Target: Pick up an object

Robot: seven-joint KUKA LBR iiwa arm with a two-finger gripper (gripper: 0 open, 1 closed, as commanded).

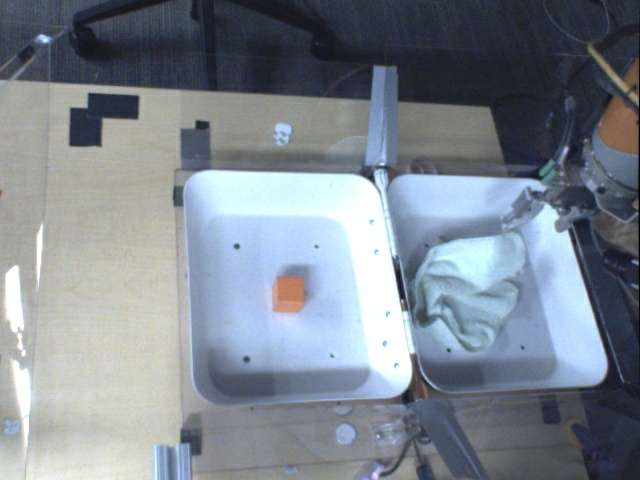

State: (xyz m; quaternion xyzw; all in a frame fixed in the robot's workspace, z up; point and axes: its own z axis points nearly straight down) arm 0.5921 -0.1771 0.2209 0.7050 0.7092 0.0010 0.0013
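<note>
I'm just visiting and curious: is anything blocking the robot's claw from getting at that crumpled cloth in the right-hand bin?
Nothing visible does. The end effector hangs over the right bin, at its far right corner, right beside the cloth's upper edge. The orange cube sits apart in the left bin, beyond the divider.

The two bins (200,268) look like smooth white plastic. A soft, crumpled pale cloth (472,288) lies in the right one; the matt orange block (289,294) looks like foam. The bench (100,268) is pale wood.
</note>
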